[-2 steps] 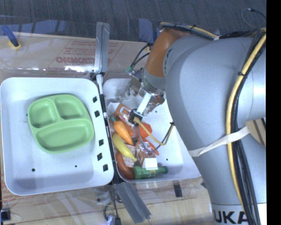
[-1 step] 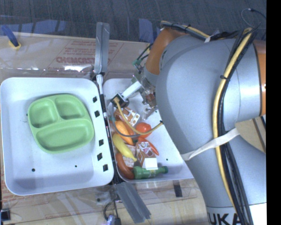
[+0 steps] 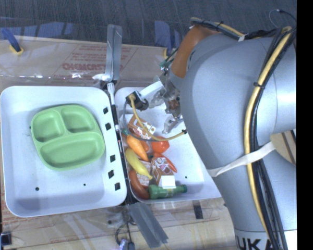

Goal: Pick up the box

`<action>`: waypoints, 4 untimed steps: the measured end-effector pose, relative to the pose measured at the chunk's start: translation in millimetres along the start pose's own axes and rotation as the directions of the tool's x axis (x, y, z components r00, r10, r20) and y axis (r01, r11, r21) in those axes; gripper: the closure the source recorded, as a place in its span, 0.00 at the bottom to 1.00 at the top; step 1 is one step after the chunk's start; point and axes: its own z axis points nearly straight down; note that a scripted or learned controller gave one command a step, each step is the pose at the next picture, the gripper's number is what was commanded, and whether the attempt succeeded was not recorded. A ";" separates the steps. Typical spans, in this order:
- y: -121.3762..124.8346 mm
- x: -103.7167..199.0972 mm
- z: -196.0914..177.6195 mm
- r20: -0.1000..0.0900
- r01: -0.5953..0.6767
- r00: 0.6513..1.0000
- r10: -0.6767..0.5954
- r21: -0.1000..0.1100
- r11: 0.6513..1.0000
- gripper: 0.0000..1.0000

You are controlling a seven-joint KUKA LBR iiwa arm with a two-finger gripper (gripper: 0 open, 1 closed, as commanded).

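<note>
The box (image 3: 163, 167) is small, with red, orange and white printed faces. It lies among the toy food in the near half of the right bin (image 3: 197, 160). My gripper (image 3: 168, 114) hangs over the far half of that bin, up and slightly right of the box and apart from it. A yellow cable (image 3: 146, 133) loops below the gripper. I see nothing held in the gripper. The grey arm (image 3: 235, 103) covers the right side of the bin.
Around the box lie an orange carrot (image 3: 137, 146), a yellow banana (image 3: 136, 163), a red tomato (image 3: 160, 146) and a green bottle (image 3: 167, 191). The left bin (image 3: 15, 155) holds a green divided plate (image 3: 68, 136). A metal divider (image 3: 113, 56) stands between the bins.
</note>
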 end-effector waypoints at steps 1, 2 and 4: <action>17.1 -20.0 28.8 0.002 -0.049 0.999 0.049 0.001 0.999 0.00; 14.3 -19.0 19.1 0.005 -0.040 0.999 0.040 0.006 0.999 1.00; -10.6 -32.3 29.0 0.001 -0.048 0.999 0.048 0.000 0.999 1.00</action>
